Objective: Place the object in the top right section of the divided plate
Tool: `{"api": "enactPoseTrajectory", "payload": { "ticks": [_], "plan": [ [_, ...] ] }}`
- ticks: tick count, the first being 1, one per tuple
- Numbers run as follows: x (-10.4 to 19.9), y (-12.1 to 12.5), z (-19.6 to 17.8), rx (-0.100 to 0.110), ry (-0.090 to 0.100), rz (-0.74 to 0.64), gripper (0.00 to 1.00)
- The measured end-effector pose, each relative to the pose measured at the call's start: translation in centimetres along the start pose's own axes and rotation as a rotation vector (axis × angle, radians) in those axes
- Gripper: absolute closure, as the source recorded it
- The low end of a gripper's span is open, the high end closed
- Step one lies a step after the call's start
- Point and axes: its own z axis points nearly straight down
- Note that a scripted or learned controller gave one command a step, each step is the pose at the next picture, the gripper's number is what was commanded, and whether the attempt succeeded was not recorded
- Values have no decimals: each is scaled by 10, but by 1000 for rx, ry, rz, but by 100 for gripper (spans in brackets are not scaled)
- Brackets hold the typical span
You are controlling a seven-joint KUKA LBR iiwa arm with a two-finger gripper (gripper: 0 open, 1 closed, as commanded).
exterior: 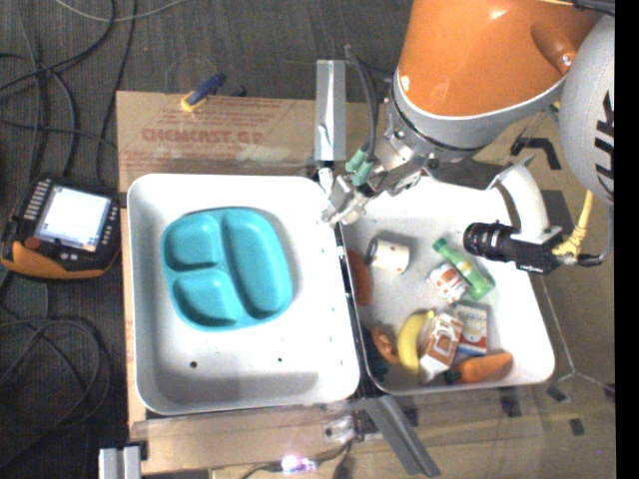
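Turquoise plastic divided plate (230,265) sits bare in left white bin (150,367); nothing placed yet. Two-finger gripper (342,208) hovers btwn bins, finger state can't tell; toys wait in right white bin (534,342).

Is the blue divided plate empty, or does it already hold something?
Empty. The blue divided plate in the left bin shows bare blue in all three sections; the toy foods lie in the right bin.
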Motion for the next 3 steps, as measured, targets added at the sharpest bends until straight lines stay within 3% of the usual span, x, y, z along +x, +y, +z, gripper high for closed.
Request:
{"api": "enactPoseTrajectory", "payload": {
  "ticks": [1,2,3],
  "plan": [
    [2,-16,112,6,2,669,100],
    [-15,35,158,7,2,584,100],
    [-52,5,36,2,0,398,100]
  ]
}}
